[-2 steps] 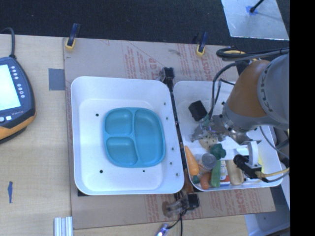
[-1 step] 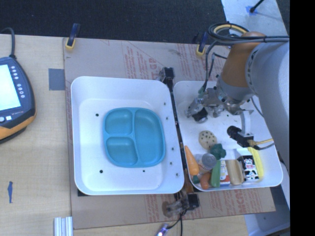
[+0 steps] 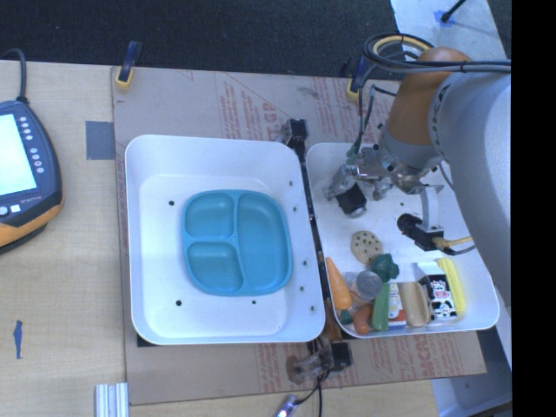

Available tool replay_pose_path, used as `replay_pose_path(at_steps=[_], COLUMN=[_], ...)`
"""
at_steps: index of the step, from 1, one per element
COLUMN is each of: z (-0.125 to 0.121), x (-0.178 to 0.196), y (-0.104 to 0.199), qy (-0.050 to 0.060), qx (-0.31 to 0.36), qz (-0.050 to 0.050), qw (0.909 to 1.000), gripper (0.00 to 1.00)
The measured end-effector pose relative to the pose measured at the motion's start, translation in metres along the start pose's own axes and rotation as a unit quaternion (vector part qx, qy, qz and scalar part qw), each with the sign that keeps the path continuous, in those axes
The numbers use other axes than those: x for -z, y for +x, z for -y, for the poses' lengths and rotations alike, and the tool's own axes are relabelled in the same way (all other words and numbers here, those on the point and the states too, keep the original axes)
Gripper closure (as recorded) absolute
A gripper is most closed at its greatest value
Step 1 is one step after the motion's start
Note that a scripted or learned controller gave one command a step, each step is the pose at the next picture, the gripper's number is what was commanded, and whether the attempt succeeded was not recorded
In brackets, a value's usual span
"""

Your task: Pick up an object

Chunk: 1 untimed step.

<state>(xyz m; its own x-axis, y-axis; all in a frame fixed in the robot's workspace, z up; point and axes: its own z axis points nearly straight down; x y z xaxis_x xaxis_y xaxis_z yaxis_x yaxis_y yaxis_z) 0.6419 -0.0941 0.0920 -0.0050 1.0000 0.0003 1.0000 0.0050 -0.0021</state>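
My gripper [image 3: 354, 179] hangs over the far left part of the right bin [image 3: 486, 315], below the orange band of the arm. A speckled cookie [image 3: 367, 245] lies on the bin floor a short way nearer the camera than the gripper. Toy food is piled at the bin's near end: an orange carrot [image 3: 338, 285], a grey can [image 3: 368, 283], a dark green piece [image 3: 385, 268], a green vegetable [image 3: 380, 309], a tan bun [image 3: 413, 302], a black-and-white carton [image 3: 439, 295] and a yellow corn cob [image 3: 453, 285]. I see nothing between the gripper's tips.
The left bin [image 3: 143, 233] holds a blue divided plate [image 3: 236, 241]. A handheld control pendant [image 3: 22, 176] lies on the bench at the far left. Clamps sit at the back edge and between the bins.
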Motion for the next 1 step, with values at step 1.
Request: replay_pose_path(at_steps=[1], z=[-0.0001], x=[0.0104], y=[-0.0004], qy=[0.001], qx=[0.003], qz=[0.0], qw=[1.0], gripper=[1.0])
